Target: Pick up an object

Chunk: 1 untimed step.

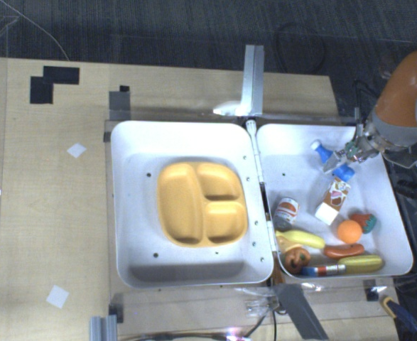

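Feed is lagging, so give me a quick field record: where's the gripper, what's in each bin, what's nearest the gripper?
gripper: over the upper right of the right bin, above a blue item
left bin: holds a yellow tray
right bin: blue items, carton, can, orange, bananas, more toy food along the lower edge
nearest gripper: blue items
grasp: cannot tell

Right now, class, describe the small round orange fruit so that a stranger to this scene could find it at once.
Start at the right-hand shallow white bin, the one cluttered with toys, and look to its lower right corner. The small round orange fruit lies there, just above a red sausage-shaped toy. It is the one smooth orange ball in the pile.
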### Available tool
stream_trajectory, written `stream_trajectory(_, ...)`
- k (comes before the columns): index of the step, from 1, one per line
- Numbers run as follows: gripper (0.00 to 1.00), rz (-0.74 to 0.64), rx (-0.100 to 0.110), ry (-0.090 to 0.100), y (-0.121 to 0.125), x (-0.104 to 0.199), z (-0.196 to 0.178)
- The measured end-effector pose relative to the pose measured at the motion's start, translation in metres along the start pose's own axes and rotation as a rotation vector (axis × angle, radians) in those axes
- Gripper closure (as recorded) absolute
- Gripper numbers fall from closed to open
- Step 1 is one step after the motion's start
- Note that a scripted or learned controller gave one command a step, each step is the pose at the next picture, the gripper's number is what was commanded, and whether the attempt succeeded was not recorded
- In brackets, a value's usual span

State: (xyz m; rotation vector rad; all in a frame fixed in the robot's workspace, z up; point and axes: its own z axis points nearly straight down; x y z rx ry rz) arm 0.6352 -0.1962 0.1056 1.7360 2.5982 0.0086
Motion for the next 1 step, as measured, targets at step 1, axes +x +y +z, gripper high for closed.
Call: stream_trajectory(1, 1.00, 0.229, 0.007, 0.005, 0.0499, 0.0232, -0.0866)
